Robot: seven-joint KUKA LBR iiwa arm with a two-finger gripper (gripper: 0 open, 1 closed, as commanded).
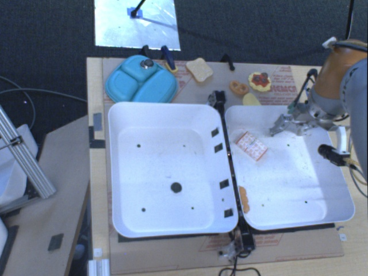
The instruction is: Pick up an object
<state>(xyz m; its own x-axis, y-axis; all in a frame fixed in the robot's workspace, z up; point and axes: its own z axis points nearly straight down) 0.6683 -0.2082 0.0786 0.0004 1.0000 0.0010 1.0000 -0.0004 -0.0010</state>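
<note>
A pink-and-white patterned wafer [252, 146] lies flat in the right bin [299, 209], near its upper left. The gripper [283, 126] hangs low over the same bin's far side, just right of the wafer and apart from it. Nothing shows in its grasp. The grey arm with its orange band [338, 68] reaches in from the right. A small orange piece [244, 199] rests against the right bin's left wall. One small dark round object [176, 187] sits on the floor of the left bin [132, 154].
Behind the bins on the bench lie a blue divided plate [141, 80], a toast slice [199, 69], a pretzel-like piece [238, 87], a small tart [260, 81] and a yellow piece [250, 100]. A black clip strip [223, 148] joins the bins.
</note>
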